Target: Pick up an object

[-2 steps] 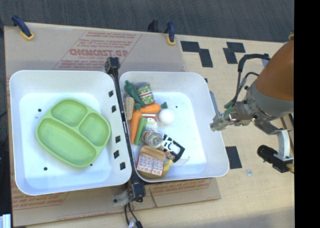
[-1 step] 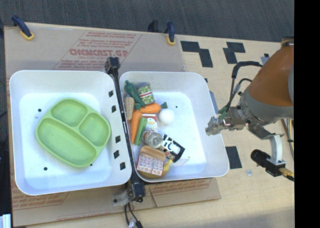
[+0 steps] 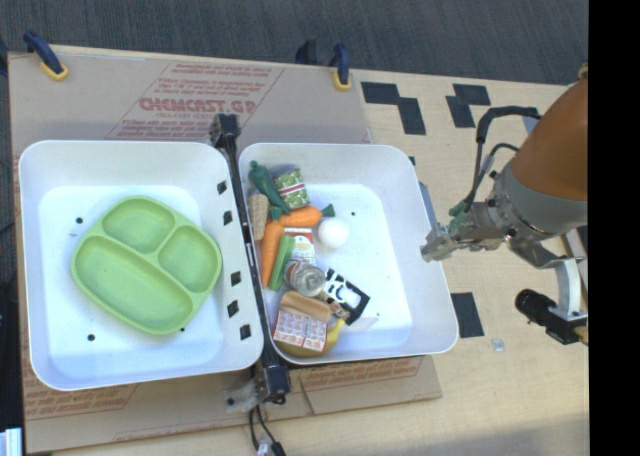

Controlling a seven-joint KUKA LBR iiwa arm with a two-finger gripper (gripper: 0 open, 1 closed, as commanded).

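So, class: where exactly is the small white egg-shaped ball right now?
The small white egg-shaped ball lies in the right white bin, just right of the orange carrot.

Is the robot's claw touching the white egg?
Apart. The camera view shows the gripper hovering past the right bin's right rim, while the white egg lies inside, with bare bin floor between them.

light: bright, even | shadows: soft; faint | glare: white bins [image 3: 60, 364] | focus: slightly soft
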